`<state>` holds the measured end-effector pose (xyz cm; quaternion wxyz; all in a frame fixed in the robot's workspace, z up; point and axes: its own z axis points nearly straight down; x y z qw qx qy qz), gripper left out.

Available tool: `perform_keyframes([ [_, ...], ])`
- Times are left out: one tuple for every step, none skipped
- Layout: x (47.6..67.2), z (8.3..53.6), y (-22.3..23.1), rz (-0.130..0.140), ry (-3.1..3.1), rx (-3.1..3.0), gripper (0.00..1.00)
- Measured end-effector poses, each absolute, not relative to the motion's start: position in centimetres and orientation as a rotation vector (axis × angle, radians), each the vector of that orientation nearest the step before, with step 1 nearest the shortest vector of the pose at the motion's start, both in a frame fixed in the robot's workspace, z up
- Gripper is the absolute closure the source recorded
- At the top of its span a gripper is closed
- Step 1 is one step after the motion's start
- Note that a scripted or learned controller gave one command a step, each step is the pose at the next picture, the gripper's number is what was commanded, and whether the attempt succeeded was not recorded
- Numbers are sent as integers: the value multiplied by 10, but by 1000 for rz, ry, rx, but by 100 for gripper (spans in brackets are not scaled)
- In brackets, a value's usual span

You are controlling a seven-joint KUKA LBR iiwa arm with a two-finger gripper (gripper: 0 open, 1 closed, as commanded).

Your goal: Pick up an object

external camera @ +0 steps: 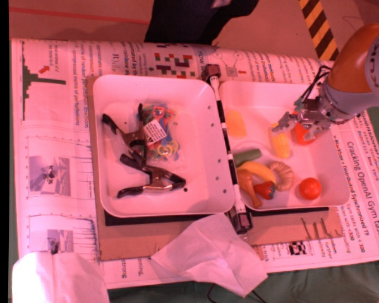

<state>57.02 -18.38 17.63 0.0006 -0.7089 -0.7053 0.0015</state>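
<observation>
Tool (301, 126) hovers over the right bin (328, 182); its grip state cannot be told. Yellow corn piece (279, 143) lies at seven o'clock, just beside, long axis running twelve-to-six.

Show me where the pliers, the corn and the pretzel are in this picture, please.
pliers (153, 183), camera view, on the joint where the handles meet
corn (279, 144), camera view, on the middle of the yellow cob
pretzel (283, 175), camera view, on its right loop

Pliers (145, 169) left bin (107, 93), toy food (265, 175) right bin (328, 169)
</observation>
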Motion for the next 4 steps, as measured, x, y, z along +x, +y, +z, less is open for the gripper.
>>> perform_keyframes([
  [567, 135, -183, 5, -2215, -2225, 0],
  [571, 107, -185, -9, -2228, -2236, 0],
  [573, 120, -187, -13, -2230, -2246, 100],
  [574, 166, -183, -7, -2226, -2230, 100],
])
